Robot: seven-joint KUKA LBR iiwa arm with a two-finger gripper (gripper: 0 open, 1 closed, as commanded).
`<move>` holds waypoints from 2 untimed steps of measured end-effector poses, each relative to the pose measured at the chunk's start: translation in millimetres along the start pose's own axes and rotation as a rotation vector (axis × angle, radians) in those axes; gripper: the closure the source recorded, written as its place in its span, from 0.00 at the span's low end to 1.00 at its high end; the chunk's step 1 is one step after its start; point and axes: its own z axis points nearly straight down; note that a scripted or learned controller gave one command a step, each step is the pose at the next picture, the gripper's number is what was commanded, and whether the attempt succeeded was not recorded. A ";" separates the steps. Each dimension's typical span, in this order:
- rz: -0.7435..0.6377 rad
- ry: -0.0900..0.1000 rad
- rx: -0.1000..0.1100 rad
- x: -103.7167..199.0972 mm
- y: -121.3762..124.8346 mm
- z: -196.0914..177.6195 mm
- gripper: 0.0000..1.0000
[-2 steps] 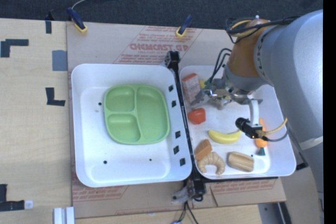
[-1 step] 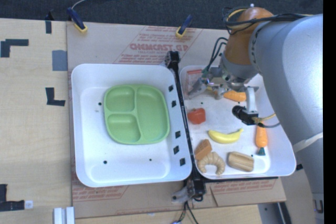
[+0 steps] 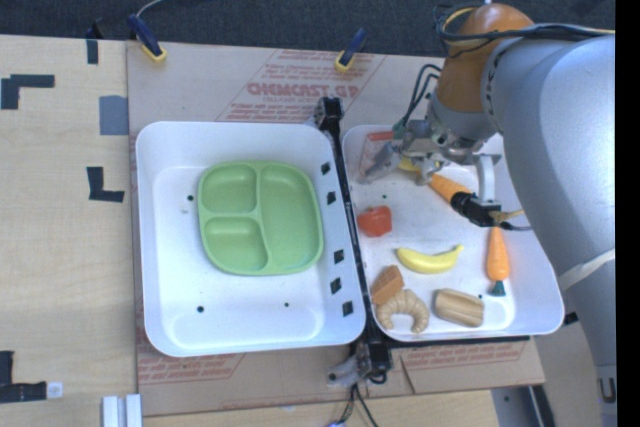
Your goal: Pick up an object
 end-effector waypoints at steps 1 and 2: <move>0.000 -0.001 0.000 -7.3 -0.1 0.0 0.00; 0.000 -0.010 -0.019 -45.6 1.5 -55.2 0.00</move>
